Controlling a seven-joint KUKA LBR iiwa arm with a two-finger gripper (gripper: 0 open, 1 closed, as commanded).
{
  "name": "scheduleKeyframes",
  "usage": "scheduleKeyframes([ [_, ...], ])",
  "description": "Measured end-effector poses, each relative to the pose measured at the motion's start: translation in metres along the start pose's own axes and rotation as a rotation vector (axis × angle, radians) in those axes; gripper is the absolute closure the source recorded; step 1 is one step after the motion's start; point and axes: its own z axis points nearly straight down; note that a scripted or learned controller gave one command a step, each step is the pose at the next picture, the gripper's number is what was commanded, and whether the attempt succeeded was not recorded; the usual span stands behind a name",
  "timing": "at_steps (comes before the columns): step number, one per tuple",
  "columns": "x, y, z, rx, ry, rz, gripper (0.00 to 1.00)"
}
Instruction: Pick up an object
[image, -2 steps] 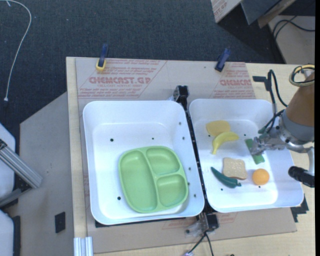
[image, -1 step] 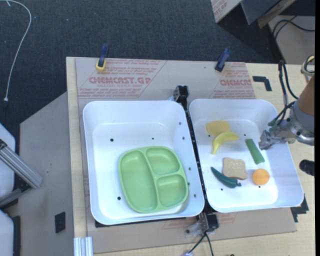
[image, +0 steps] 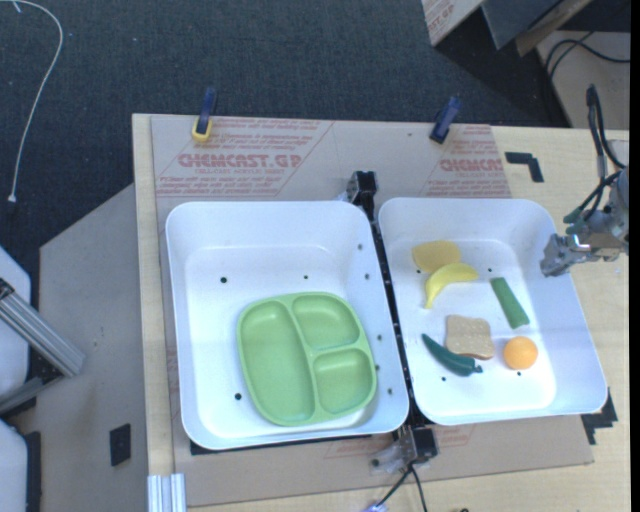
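Observation:
The right bin (image: 560, 390) holds a yellow banana (image: 447, 280) beside a pale yellow piece (image: 435, 254), a green stick-shaped item (image: 509, 302), a slice of brown bread (image: 468, 336), a dark green pepper (image: 450, 358) and an orange ball (image: 519, 353). My gripper (image: 562, 253) hangs at that bin's right rim, above and to the right of the green stick. It is apart from all the items and I see nothing in it.
A light green divided plate (image: 305, 355) lies in the left bin (image: 200, 250). Blue clamps (image: 445, 120) and a yellow-tipped clamp (image: 204, 116) stand at the board's far edge. Cables (image: 598, 130) trail at the right.

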Motion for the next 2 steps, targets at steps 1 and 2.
scheduleKeyframes([
  [1,-0.001,0.001,-0.026,0.002,0.001,-0.001,1.00],
  [2,0.052,0.016,-0.035,0.003,0.003,-0.005,1.00],
])
